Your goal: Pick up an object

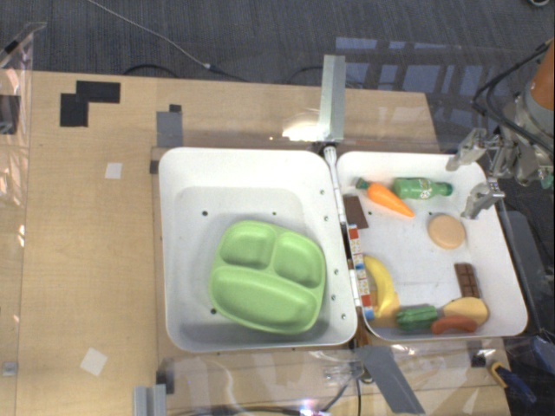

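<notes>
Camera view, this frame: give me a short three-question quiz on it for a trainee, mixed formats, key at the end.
1. True or false: the green divided tray lies in the left bin.
2. Multiple choice: what lies directly beside the carrot at the far end of the right bin? A) the green bottle B) the banana C) the tan round disc
3. Fill in: the gripper is at the right bin's far ____ corner.

Key: 1 true. 2 A. 3 right.
</notes>
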Controlling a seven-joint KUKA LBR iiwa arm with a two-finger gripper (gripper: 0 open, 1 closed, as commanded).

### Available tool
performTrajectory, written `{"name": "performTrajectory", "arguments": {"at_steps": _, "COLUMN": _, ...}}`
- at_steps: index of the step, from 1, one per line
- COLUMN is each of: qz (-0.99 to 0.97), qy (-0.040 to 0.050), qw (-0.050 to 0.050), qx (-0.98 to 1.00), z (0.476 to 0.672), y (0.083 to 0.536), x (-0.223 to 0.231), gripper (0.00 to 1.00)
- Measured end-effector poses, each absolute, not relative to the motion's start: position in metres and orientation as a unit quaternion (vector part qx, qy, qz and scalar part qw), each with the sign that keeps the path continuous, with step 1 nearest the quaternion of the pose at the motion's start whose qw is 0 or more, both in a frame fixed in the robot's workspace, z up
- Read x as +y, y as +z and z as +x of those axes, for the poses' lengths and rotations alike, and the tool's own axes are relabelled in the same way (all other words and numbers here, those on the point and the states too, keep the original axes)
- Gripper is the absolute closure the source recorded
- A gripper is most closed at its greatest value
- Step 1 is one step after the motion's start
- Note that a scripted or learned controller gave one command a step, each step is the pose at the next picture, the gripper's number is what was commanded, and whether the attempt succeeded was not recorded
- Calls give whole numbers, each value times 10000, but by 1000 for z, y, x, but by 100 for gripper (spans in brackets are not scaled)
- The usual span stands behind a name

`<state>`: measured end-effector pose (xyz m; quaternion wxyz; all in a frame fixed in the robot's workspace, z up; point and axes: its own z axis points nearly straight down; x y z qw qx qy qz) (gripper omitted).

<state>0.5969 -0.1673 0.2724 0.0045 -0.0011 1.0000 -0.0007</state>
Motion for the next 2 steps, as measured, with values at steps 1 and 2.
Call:
{"name": "performTrajectory", "arguments": {"at_steps": 1, "qz": -933, "qy": 14, "qw": -6, "qx": 9956, "z": 566, "y": 136, "x": -146, "gripper": 0}}
{"name": "performTrajectory", "arguments": {"at_steps": 2, "qz": -1211, "qy": -9, "qw": 77, "qx": 9926, "z": 608, "y": 90, "x": -95, "gripper": 0}}
